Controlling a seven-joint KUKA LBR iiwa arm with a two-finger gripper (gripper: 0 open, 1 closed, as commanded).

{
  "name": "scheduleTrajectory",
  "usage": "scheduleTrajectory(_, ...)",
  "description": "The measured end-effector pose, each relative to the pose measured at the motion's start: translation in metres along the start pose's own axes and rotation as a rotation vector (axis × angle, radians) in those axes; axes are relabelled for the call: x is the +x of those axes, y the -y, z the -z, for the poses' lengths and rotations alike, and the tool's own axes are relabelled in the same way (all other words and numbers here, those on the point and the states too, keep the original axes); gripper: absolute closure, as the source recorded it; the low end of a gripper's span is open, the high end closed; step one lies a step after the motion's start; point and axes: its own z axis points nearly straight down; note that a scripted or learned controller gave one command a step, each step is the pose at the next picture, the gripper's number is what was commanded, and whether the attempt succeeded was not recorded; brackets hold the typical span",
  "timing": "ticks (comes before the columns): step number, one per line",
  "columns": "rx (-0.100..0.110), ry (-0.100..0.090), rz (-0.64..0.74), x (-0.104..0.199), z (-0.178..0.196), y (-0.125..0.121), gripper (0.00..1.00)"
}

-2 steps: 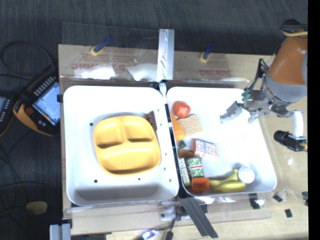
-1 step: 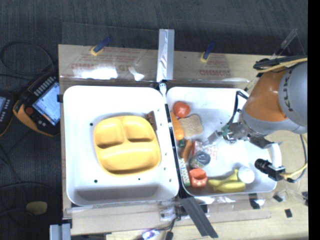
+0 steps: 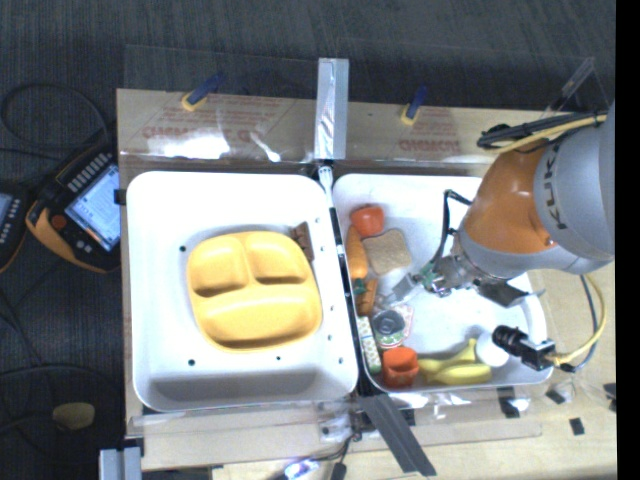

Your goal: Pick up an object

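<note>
Banana [image 3: 455, 371] low in right bin [image 3: 440, 190], partly behind orange cup [image 3: 400, 365]; pincer [image 3: 405, 290] blurred, grip state unclear.

The right bin [image 3: 440, 190] holds a cluster of small things along its left wall. A round red-orange tomato [image 3: 367, 218] sits near the top, and just below it lies a tan slice of bread [image 3: 388, 253], flat on the floor. An orange carrot [image 3: 356, 256] lies lengthwise against the wall (touching the bread's left edge, as far as can be told). Lower down sits a round grey can [image 3: 389, 323] seen end-on, then an orange cup [image 3: 400, 365] in the near corner. A yellow banana [image 3: 455, 368] stretches along the near wall, beside the cup.
</note>
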Motion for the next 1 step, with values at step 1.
scheduleTrajectory(1, 0.010, -0.002, 0.156, -0.0195, -0.0172, -0.1386, 0.00)
